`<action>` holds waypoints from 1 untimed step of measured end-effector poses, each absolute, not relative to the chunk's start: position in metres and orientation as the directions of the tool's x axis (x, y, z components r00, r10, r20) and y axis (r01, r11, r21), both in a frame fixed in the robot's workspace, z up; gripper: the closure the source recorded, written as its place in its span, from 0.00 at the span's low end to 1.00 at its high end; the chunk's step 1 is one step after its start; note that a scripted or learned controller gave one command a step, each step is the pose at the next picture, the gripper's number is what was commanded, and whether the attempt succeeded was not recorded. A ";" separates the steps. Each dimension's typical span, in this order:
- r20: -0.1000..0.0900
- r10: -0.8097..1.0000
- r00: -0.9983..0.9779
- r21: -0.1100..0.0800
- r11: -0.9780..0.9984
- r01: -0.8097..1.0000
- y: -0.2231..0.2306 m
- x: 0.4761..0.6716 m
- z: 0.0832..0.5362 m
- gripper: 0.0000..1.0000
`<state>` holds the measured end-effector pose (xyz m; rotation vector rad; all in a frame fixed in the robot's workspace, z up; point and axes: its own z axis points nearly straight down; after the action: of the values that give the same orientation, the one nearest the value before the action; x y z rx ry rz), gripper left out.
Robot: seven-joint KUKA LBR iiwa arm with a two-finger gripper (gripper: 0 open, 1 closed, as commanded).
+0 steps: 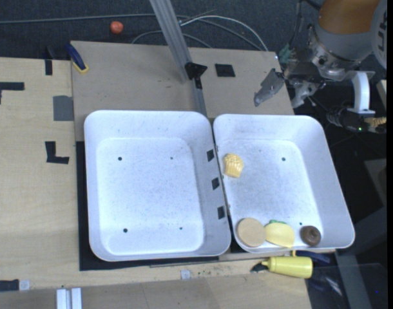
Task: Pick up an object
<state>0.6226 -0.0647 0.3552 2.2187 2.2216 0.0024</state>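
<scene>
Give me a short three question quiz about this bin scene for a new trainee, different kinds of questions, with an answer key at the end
1. True or false: the yellow corn-like piece lies in the right bin.
2. Multiple choice: where is the gripper? A) inside the left bin B) above the bench beyond the right bin's far edge C) touching the brown disc
3. Fill in: along the right bin's near wall sit a tan round piece, a yellow piece and a ____ disc.

Key: 1 true; 2 B; 3 brown.
</scene>
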 end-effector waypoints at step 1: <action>0.000 1.000 -0.001 -0.010 0.001 1.000 -0.058 0.654 0.239 0.00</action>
<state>0.6535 -0.0581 0.2390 2.2253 2.2277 -0.0111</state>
